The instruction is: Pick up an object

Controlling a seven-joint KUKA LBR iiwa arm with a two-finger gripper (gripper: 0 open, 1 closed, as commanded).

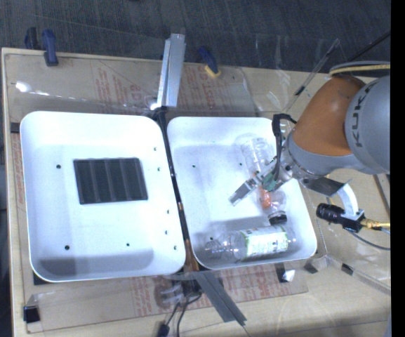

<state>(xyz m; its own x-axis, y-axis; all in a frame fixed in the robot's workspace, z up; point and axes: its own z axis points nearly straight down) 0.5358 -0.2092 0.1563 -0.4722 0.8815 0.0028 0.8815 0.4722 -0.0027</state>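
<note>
My gripper (244,189) is low in the right bin (195,223), reaching in from the right at a slant. Just above it lies a clear plastic bottle (253,150), touching or nearly touching the gripper. A small orange-red thing (265,201) sits right beside the gripper, on its lower right. Along the bin's front wall lies a second clear bottle (255,243) with a white label, on its side. A small black cap (277,218) rests just above that bottle. I cannot see anything held in the gripper.
The left bin (41,188) holds a dark grey ribbed rectangular pad (110,180). A metal bar (170,69) stands at the back between the bins. The right bin's left half is bare white floor.
</note>
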